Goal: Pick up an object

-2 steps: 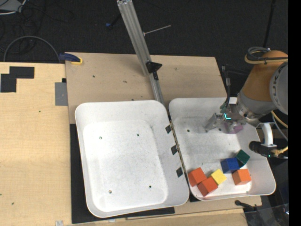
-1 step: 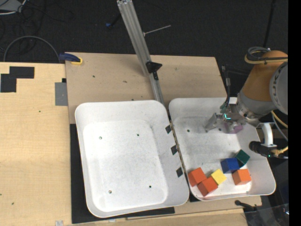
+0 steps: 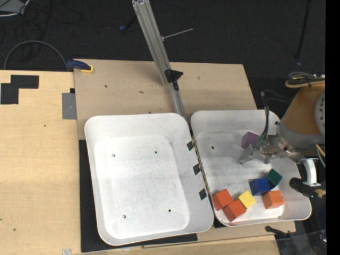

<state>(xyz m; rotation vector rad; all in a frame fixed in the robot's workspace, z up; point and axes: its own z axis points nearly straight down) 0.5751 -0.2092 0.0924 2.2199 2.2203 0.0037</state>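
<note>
In the right bin (image 3: 223,126), a purple block (image 3: 248,139) lies near the middle. My gripper (image 3: 253,153) reaches in from the right and hangs just in front of that block, very close to it or touching it; I cannot tell which. Nearer the bin's front edge lie a green block (image 3: 274,177), a blue block (image 3: 260,186), a yellow block (image 3: 246,199), an orange block (image 3: 272,199) and two red-orange blocks (image 3: 222,197) (image 3: 234,210).
The left bin (image 3: 106,126) sits beside the right one, joined by black clips (image 3: 196,168). A slanted aluminium post (image 3: 156,47) rises behind the bins. The arm's orange band (image 3: 304,110) overhangs the right bin's far right edge.
</note>
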